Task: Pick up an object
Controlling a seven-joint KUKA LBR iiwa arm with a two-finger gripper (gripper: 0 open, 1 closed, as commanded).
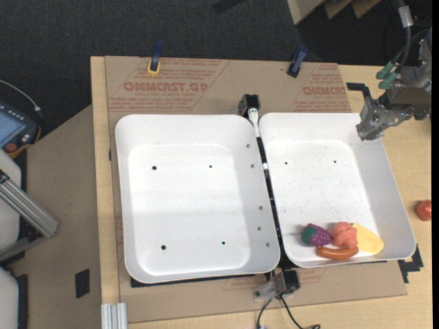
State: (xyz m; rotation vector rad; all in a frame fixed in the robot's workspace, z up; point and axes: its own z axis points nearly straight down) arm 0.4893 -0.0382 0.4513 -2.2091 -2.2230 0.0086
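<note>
Your claw point(370, 125) sits at the upper right of the frame, over the top right corner of the right bin point(312, 139), and nothing is between its tips. Whether it is spread or closed you cannot tell from this slant; the tips are too small and dark against the rim.

What you can pick lies well apart from it, huddled in the lower right corner of that same bin: a purple grape bunch point(316, 235), a red-orange toy fruit point(345, 234) just right of it, a yellow piece point(370, 240) touching that, and an orange sausage-shaped piece point(337, 253) along the lower edge beneath them. They look like toy foods, and they crowd each other. The left bin point(185, 197) holds no target for you.

To do this step well, you would bring the claw down the frame toward that cluster and pick the piece with the most free room around it. The grape bunch, at the left end, looks the best bet: its left side is bare bin floor. The yellow piece lies close to the bin wall, which could block a tip. Come down straight, with the tips straddling one piece only, so the neighbours are not shoved.

A small orange thing point(424, 210) rests on the table point(411, 184) outside the bin, at the right edge; leave it.
</note>
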